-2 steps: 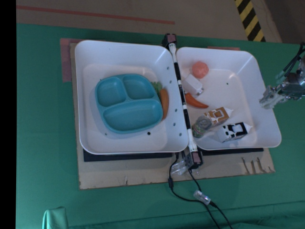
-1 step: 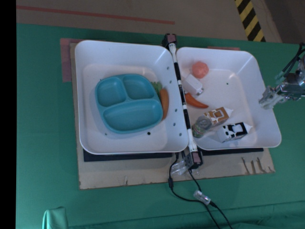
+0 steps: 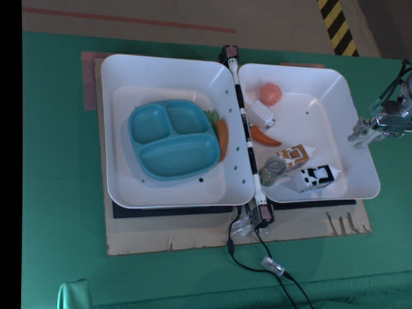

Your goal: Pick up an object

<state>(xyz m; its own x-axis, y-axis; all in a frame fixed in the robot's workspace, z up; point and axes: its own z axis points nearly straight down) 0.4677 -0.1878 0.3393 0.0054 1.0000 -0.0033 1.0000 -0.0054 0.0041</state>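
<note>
Objects for picking lie in the right-hand bin (image 3: 341,102), at centre-right of the frame. An orange-pink ball (image 3: 270,93) sits near the bin's upper left, just above a small white carton (image 3: 261,114). Below that lies an orange chilli-shaped piece (image 3: 264,136). Toward the bin's lower edge, a brown-and-white carton (image 3: 295,154) lies on its side, with a round can (image 3: 273,170) just left of it and a black-and-white cow-pattern carton (image 3: 315,177) just below it.

The left-hand bin (image 3: 122,76) holds a teal divided plate (image 3: 174,139); a toy carrot (image 3: 221,138) with green top lies against the plate's right rim.

The gripper (image 3: 362,138) stands at the right edge of the frame, over the outer right rim of the right-hand bin, well apart from all objects. Nothing is seen between the jaws; whether they are open or closed cannot be told at this resolution.

Both bins rest on a cardboard sheet (image 3: 193,237) on the green worktop (image 3: 58,172). A black cable (image 3: 257,262) trails toward the lower edge of the frame.
</note>
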